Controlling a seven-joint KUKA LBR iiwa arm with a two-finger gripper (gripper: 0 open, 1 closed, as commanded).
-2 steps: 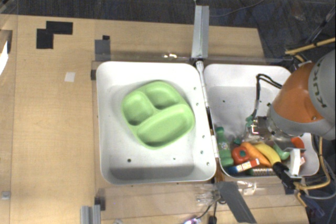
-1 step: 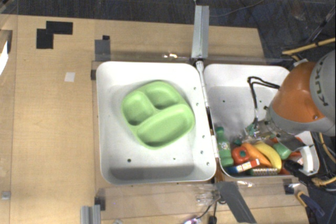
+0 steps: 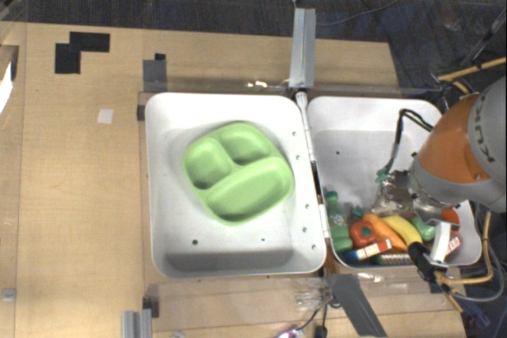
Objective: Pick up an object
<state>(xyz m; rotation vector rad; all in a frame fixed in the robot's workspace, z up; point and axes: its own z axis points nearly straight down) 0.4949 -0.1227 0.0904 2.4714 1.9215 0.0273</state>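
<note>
A pile of small toys lies along the near edge of the right bin (image 3: pixel 356 131). In it are a green bottle (image 3: pixel 336 219), a red-orange round piece (image 3: pixel 364 233), an orange carrot-like piece (image 3: pixel 383 226), a yellow banana (image 3: pixel 405 229) and a red and yellow box (image 3: pixel 367 253). My gripper (image 3: pixel 390 200) hangs low over this pile, just above the carrot and the banana, with the orange-banded wrist (image 3: pixel 455 150) behind it to the right. I cannot make out anything held in it.
The left bin (image 3: pixel 170 249) holds a green divided plate (image 3: pixel 238 170) in its middle. A metal post (image 3: pixel 302 43) stands at the far side where the bins meet. A black cable (image 3: pixel 400 131) loops over the right bin beside the arm.
</note>
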